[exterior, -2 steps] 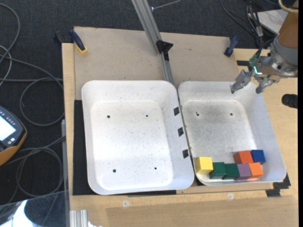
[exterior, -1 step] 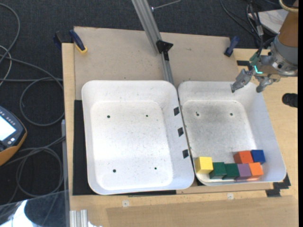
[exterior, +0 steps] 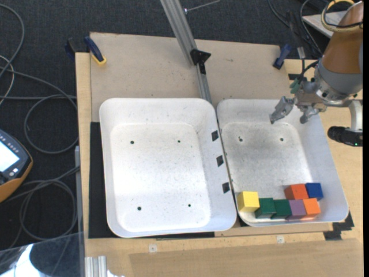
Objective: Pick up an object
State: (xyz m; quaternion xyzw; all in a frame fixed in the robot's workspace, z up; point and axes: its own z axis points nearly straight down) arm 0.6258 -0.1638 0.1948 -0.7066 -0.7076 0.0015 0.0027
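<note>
The gripper (exterior: 294, 113) hung open and empty over the upper part of the right bin (exterior: 328, 154). The coloured blocks (exterior: 282, 202) lay together at the bin's lower edge, well apart from it.

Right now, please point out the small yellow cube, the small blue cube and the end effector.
Small yellow cube (exterior: 249, 199): camera view, top face.
Small blue cube (exterior: 314, 190): camera view, top face.
End effector (exterior: 293, 113): camera view, midway between its fingertips.
</note>
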